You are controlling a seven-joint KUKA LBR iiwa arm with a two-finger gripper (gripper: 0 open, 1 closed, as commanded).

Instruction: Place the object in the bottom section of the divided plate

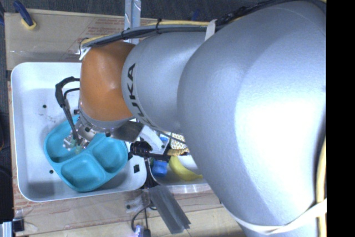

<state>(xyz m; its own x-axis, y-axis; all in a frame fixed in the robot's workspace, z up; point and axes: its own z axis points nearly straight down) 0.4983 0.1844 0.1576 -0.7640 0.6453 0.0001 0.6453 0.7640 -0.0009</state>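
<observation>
A: Where, then, is the object to be found?

B: It cannot be made out with certainty. Something small and pale is seen at the tip of the hand [74, 140], over the upper-left section of the divided plate [89, 166], but whether that is the object or part of the hand itself cannot be told.

A: And the state of the hand?

B: It cannot be told; the tip is small in the frame and partly hidden by the orange band [102, 83] of the arm [222, 97].

A: How is the plate laid out?

B: Three blue sections are seen. The plate is set in the lower left of the frame, inside the left bin [28, 119], with one section toward the bottom of the frame. That section is judged to be the target, and nothing is seen lying in it.

A: Why is the arm held so low over the bin?

B: Presumably so that a release would be made close to the plate and a bounce avoided. The tip, however, is placed above the upper-left section, so a shift toward the bottom of the frame would be called for first.

A: What lies beyond?

B: At lower centre, by the right bin [183, 188], a yellow item [180, 169] and a blue item [159, 168] are seen, well apart from the plate. The bins are carried by the desk [50, 25].
</observation>
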